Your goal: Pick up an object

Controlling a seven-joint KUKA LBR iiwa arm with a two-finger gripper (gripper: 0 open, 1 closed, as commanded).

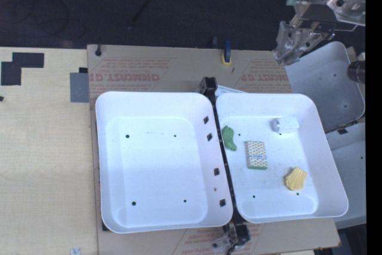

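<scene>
The bench (48,146) is carrying two white bins, and the right bin (325,146) is holding the lot: a small box (256,154), a yellow piece (296,178), a green scrap (228,138). The claw (293,45) is hanging high beyond it, probably lining up; can't tell its grip.

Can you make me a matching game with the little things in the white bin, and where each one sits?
Things:
1. green piece
2. patterned box
3. yellow piece
4. clear piece

Places in the right bin:
A. near its front right corner
B. toward its back, right of the middle
C. by its left wall, next to the other bin
D. about its middle

Pairs: 1-C, 2-D, 3-A, 4-B
</scene>
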